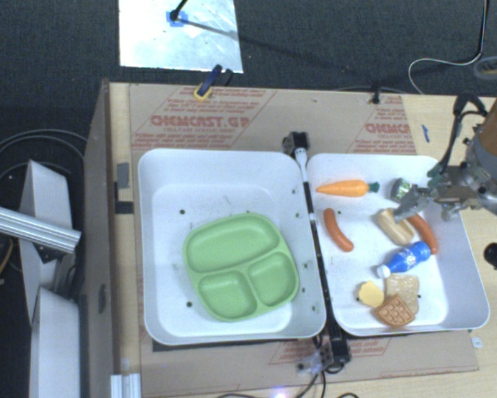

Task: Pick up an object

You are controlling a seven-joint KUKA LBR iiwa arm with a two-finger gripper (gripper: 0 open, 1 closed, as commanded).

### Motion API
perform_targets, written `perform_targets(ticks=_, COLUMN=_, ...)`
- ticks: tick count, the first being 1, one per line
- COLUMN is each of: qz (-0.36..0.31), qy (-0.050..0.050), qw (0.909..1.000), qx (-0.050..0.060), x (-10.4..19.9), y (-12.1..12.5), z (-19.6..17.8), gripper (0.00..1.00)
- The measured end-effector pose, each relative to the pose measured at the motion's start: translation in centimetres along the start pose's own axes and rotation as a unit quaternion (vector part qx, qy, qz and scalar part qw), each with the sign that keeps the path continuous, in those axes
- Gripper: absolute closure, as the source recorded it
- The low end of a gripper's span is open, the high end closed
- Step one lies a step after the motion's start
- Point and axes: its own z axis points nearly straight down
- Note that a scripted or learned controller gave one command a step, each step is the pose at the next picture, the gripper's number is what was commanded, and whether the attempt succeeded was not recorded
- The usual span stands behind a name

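The right bin (472,305) holds several toy foods: an orange carrot (343,188), a red sausage (338,229), a tan bun (395,226), an orange sausage (424,232), a blue bottle (406,259), a yellow round piece (370,293), a pale cracker (403,285) and a brown waffle (395,311). My gripper (406,201) reaches in from the right and hangs over the upper right part of this bin, just above the bun and right of the carrot. It is open, with nothing between its fingers.
The left bin (161,222) carries a green divided plate (241,265). A black divider clamp (297,144) sits where the two bins meet at the back. Cardboard (231,118) lies under both bins.
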Motion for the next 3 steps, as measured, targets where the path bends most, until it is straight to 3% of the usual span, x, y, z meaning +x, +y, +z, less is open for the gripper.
perform_targets(ticks=1, qz=0.001, qy=0.0, qw=1.0, qx=0.002, x=-5.9, y=4.9, z=14.0, gripper=0.0)
perform_targets(ticks=2, qz=0.001, qy=0.0, qw=1.0, qx=0.001, x=-7.2, y=4.5, z=19.5, gripper=0.0)
perform_targets(ticks=3, qz=0.001, qy=0.001, qw=1.0, qx=0.004, x=-4.6, y=12.3, z=19.6, gripper=0.0)
